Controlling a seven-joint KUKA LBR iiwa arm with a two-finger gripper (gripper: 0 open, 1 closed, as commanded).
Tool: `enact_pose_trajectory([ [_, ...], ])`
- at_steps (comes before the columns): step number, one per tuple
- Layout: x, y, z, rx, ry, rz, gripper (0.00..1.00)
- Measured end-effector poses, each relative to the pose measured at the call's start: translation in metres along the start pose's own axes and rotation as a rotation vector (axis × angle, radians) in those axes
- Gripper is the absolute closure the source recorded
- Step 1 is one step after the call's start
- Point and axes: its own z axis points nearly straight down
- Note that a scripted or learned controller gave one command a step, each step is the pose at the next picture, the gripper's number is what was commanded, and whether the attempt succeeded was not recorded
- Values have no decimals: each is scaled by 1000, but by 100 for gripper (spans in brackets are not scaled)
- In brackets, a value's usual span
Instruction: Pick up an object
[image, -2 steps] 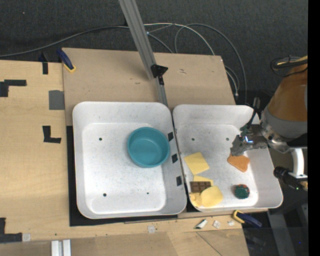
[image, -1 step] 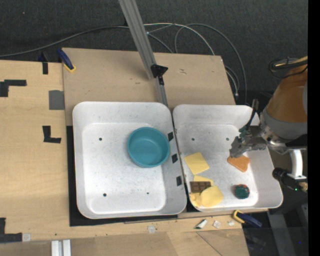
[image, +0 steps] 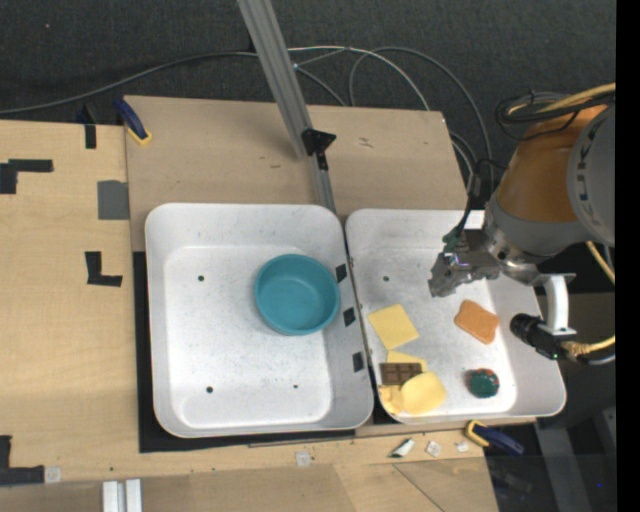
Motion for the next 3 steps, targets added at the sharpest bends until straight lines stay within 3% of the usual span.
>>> enact_pose_trajectory([
  [3,156,60,-27,0,1,-1,100],
])
